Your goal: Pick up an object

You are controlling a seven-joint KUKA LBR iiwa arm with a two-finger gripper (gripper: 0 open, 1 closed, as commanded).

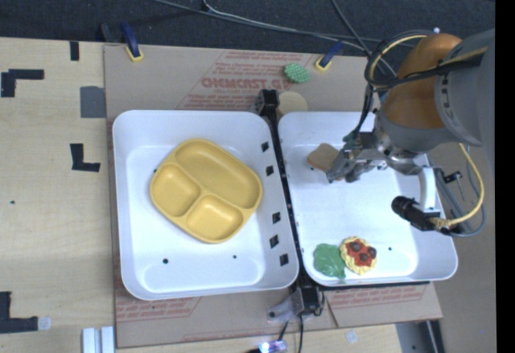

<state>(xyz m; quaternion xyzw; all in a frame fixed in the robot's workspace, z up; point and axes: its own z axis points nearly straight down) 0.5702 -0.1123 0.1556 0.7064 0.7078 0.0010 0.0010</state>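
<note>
In the right bin (402,263) a small tan block (322,156) lies near the upper left part, just left of my gripper (344,169). The gripper hangs low over the bin floor beside that block, reaching in from the right. Near the bin's front edge sit a green leafy toy (327,260) and a round yellow toy with red dots (359,254), touching each other. In the left bin (137,263) rests a yellow divided plate (206,190).
A small green knobbly object (296,72) lies on the cardboard behind the bins. A black divider (278,174) runs between the two bins. Cables loop across the dark floor at the back and around the arm's wrist.
</note>
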